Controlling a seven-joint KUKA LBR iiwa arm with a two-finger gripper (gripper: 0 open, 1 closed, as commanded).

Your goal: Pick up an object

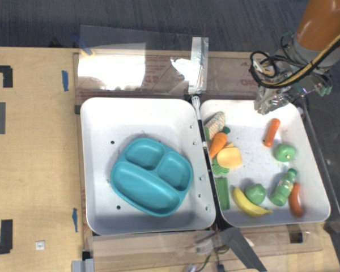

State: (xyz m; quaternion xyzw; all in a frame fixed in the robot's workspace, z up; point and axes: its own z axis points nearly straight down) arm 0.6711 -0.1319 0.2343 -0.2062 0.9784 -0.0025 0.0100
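Two bins side by side on the counter (34, 152).
I see a sectioned tray (152, 176) in the left bin (96, 123); toy foods (255, 169) in the right bin (317, 203).

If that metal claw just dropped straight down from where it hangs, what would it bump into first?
Probably the right bin's far rim or bare floor just inside it. The gripper hangs over that corner; the small orange carrot lies nearest. Depth is hard to judge.

Arm (323, 21): broad orange band, grey segment beneath. Black and yellow cables (272, 72) loop loosely around wrist. Gripper (270, 102) body pale grey metal, small green detail at side.
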